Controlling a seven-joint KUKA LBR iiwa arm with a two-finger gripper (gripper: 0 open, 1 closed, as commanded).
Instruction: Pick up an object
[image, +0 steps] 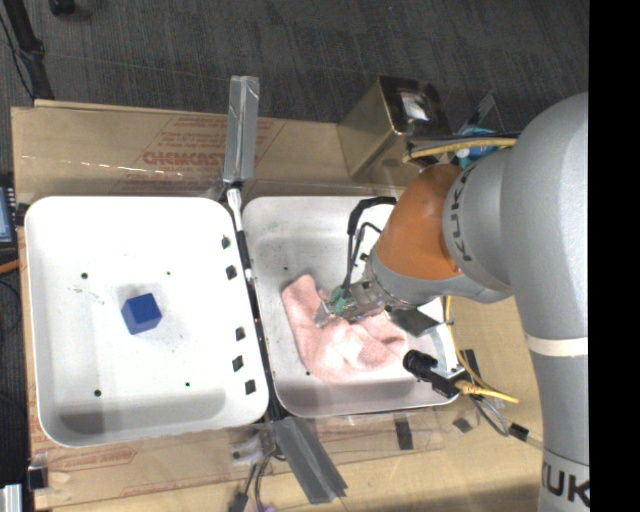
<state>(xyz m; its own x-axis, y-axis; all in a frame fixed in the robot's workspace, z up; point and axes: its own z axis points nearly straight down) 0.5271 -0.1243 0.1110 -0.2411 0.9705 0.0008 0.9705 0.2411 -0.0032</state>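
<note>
Pincer (337, 303): it is seen low in the right bin (300, 400), right on top of the pink cloth (340, 340). Its tips are pressed into the top edge of the cloth. How wide it is open cannot be told, because the tips are small and partly hidden by the arm. Whether any cloth is pinched cannot be told either.

Arm (470, 240): it is stretched in from the right, with the orange band bent over the right bin.

Pink cloth: it is lying crumpled on the floor of the right bin, near the front wall. This is the thing that seems to be picked.

Blue block (142, 312): it is sitting alone in the left bin (60, 420), well apart from the pincer. It is not being touched.

Desk (120, 150): both bins are carried side by side on it.

Step in hand: the grab is judged to be under way. The cloth is not lifted yet; it is flat in the bin.

Next move: a firm pinch on a fold of cloth is needed, then a straight lift up.

What is called for: the cloth is soft and floppy, so a thick fold should be caught. A thin edge could slip out when the arm is raised.
</note>
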